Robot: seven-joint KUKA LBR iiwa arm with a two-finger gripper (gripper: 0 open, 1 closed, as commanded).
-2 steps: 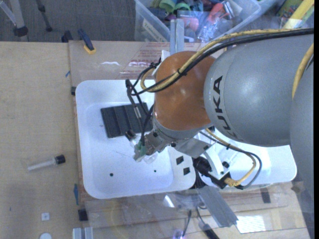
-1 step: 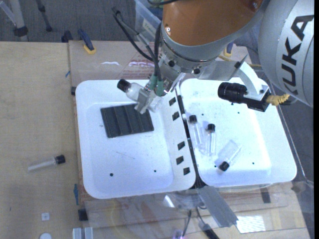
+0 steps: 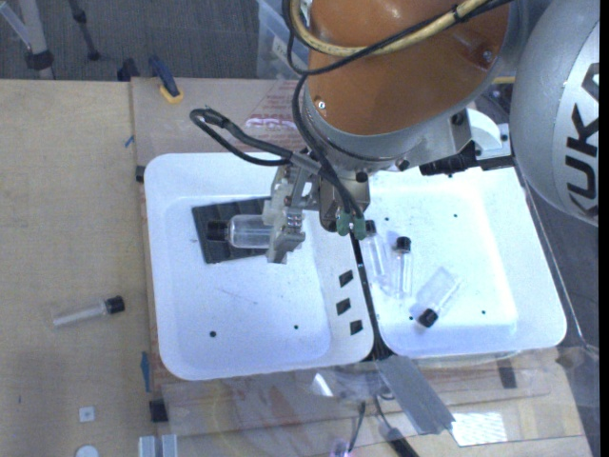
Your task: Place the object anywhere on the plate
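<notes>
The gripper (image 3: 285,231) hangs low over the left bin (image 3: 190,341), at the right end of the dark plate (image 3: 214,222) that lies in the upper part of that bin. A clear vial with a dark cap (image 3: 245,231) lies on its side across the plate, its right end up against the gripper's fingers (image 3: 284,241). The fingers appear to close on that end of the vial, though the wrist above hides much of the contact, so the grip reads as likely rather than certain.

Judged against the task, most of the work looks done: the vial is over the plate and seems to rest on it or just above it, cap pointing away from the gripper. What is left, by this reading, is to let go and lift clear without dragging the vial off the plate's right edge. A round vial on a flat plate may roll when released, so that is the chief risk.

To the right of the plate, the other bin (image 3: 533,255) holds several more clear vials (image 3: 433,298). Well left of the plate, outside the bins, one more vial (image 3: 88,310) lies on the counter (image 3: 57,208).
</notes>
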